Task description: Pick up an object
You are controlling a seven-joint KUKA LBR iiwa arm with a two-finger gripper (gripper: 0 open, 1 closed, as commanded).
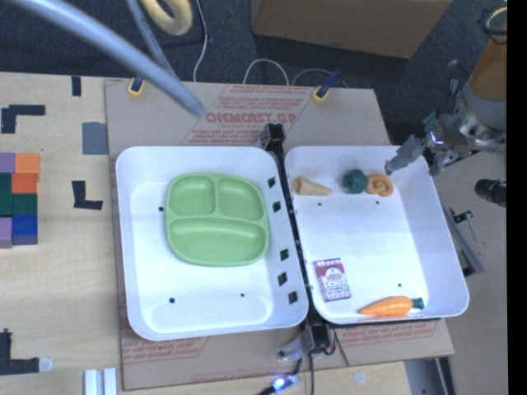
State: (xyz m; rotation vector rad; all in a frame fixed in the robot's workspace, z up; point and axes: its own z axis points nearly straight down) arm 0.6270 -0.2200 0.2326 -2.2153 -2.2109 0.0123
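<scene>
A: Where is the gripper (pixel 409 156)?
B: At the upper right corner of the right bin (pixel 440 220), over its rim. One grey finger (pixel 401 158) points down-left toward the bin; whether the pincer is wide or narrow, I cannot tell. Nothing is visible between its fingers.

A: What lies nearest to it?
B: An orange curled piece (pixel 380 185), just beside the fingertip, touching a dark green lump (pixel 355 180). Further left along the same top edge sits a tan wedge (pixel 312 188), apart from those two.

A: And the rest of that bin?
B: A small red and white packet (pixel 333 278) lies near the lower left, and a toy carrot (pixel 389 306) rests against the bottom rim. That makes five objects, one of each kind.

A: The left bin (pixel 140 245)?
B: One green divided plate (pixel 218 220) with three compartments, near the middle.

A: Anything crowding the gripper?
B: Only the bin's rim and the orange piece close by. Black clips (pixel 282 220) line the seam between the two bins. Coloured blocks (pixel 18 200) stand at the far left of the bench, well apart.
</scene>
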